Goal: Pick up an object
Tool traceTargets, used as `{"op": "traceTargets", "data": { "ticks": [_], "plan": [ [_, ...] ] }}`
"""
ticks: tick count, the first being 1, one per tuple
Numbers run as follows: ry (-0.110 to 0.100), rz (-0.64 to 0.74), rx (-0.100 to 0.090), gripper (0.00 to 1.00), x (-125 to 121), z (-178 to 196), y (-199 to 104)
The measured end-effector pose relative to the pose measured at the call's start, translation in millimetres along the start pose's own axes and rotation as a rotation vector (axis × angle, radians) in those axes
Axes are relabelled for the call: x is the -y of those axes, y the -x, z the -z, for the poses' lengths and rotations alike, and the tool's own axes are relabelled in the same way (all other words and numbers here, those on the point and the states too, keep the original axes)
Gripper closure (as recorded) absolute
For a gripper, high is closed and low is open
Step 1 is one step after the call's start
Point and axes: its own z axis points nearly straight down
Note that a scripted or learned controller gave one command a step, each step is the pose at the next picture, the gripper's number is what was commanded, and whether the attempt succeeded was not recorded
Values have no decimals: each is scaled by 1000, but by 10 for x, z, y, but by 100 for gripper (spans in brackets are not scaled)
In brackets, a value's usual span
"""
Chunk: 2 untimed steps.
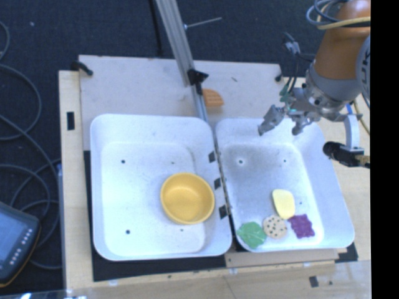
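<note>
Approach step: the gripper [284, 123], fingers spread and empty, hangs over the right bin [324, 185], needing descent toward the yellow piece [283, 202].

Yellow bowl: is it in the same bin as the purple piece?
No, the yellow bowl sits in the left bin, while the purple piece lies in the right bin.

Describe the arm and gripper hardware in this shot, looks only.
The arm is a thick rounded body, orange on top with a grey section below toward the wrist. Looped light-coloured cables sit on top of it. The gripper is grey metal with two slim fingers, and small dark fittings and wires sit near its mount.
</note>
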Motion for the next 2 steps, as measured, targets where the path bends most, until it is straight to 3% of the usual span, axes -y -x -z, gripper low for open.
{"op": "traceTargets", "data": {
  "ticks": [1, 2],
  "plan": [
    [0, 0, 0, 0, 0, 0, -1],
    [-6, -5, 2, 0, -8, -602, 89]
  ]
}}
